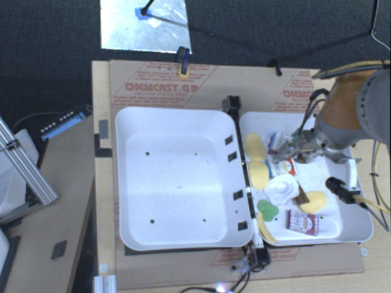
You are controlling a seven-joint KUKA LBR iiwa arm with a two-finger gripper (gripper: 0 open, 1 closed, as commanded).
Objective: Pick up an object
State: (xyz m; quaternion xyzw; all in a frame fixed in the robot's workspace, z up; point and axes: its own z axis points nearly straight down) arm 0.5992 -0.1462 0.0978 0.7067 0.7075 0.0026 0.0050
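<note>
The right bin [345, 215] holds several small objects. Two pale yellow pieces [255, 146] [259, 176] lie along its left wall. A white round bottle [282, 189] sits in the middle, with a green piece [267, 210] and a yellow banana-like piece [264, 226] below it. A red box [302, 222] and a yellow lemon shape [314, 201] lie toward the front. My gripper [291, 149] is low in the bin's upper middle, right over a colourful packet [279, 141], above the white bottle.
The left bin [177, 176] stands beside the right one, a black divider clamp [231, 104] between their far corners. A black cable plug [339, 189] hangs over the right bin's right side. The grey arm [360, 112] covers the bin's far right corner.
</note>
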